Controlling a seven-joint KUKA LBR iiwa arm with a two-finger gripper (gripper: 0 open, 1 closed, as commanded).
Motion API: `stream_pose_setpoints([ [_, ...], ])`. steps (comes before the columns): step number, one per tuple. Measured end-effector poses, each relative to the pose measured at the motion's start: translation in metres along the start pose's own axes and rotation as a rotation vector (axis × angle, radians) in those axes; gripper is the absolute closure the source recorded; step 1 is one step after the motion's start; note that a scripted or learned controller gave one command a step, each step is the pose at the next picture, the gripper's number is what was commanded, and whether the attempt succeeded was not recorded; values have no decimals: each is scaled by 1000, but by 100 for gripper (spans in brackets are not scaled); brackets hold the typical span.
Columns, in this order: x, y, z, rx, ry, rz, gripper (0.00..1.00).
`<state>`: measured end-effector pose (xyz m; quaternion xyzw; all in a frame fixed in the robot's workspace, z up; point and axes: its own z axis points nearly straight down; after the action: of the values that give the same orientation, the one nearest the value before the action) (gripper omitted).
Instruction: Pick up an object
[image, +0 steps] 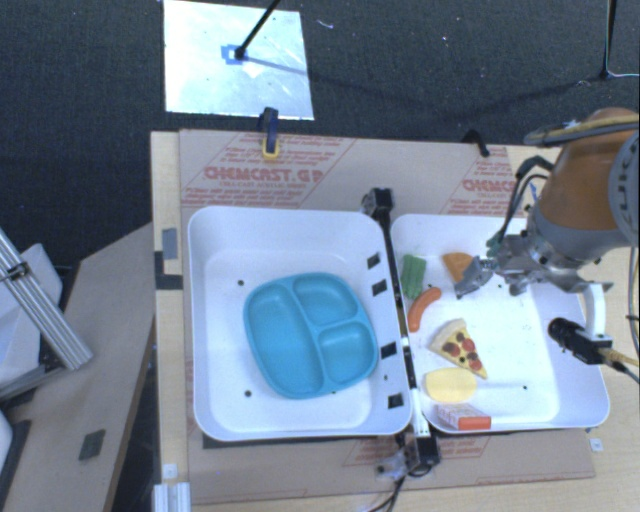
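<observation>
Pincer (478, 277) hovers low in the right white bin (575, 405), beside the orange wedge-shaped toy (458, 265), probably lining up a grab; its grip state I cannot tell.

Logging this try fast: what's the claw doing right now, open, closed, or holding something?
Claw: cannot be told whether open or closed; it hangs over the right bin beside the orange wedge, with nothing visibly held.
</observation>
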<state>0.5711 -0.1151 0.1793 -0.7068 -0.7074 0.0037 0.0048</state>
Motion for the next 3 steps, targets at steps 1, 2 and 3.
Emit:
stream_pose_setpoints([
  [1, 0, 3, -7, -13, -1, -2, 0],
  [2, -1, -2, 54, -10, -1, 0, 0],
  [3, 0, -1, 97, -10, -1, 0, 0],
])
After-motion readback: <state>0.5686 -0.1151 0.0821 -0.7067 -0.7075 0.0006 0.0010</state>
